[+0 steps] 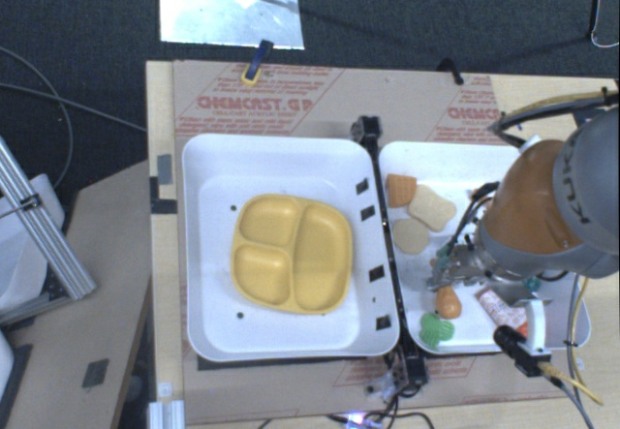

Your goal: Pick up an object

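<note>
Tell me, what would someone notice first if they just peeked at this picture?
Probably the big yellow divided plate, lying alone in the middle of the left white bin. Next comes the grey arm with its orange band, reaching in over the right bin, its end effector low among small toy foods: an orange piece, two pale pieces and a green one near the front edge.

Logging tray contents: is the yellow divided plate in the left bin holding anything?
Empty. The yellow divided plate lies flat in the left bin, and its three compartments show bare yellow.
</note>
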Controlling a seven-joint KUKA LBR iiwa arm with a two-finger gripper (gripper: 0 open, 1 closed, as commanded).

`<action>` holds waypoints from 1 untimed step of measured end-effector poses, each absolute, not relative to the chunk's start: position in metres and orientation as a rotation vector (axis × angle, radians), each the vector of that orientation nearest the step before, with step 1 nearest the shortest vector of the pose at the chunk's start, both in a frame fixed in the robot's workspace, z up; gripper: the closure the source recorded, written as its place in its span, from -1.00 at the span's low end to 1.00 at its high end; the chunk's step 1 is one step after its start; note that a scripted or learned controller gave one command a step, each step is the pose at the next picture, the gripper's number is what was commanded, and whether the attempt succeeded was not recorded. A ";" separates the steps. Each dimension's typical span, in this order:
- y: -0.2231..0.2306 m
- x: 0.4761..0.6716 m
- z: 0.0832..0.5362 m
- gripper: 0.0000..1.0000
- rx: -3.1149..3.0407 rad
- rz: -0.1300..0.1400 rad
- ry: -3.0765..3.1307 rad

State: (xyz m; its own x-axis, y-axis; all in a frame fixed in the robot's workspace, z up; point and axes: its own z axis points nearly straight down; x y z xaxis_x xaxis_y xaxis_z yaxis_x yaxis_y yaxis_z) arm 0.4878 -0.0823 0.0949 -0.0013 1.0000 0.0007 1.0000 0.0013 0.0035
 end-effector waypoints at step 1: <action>-0.036 0.545 0.190 1.00 2.203 0.015 2.227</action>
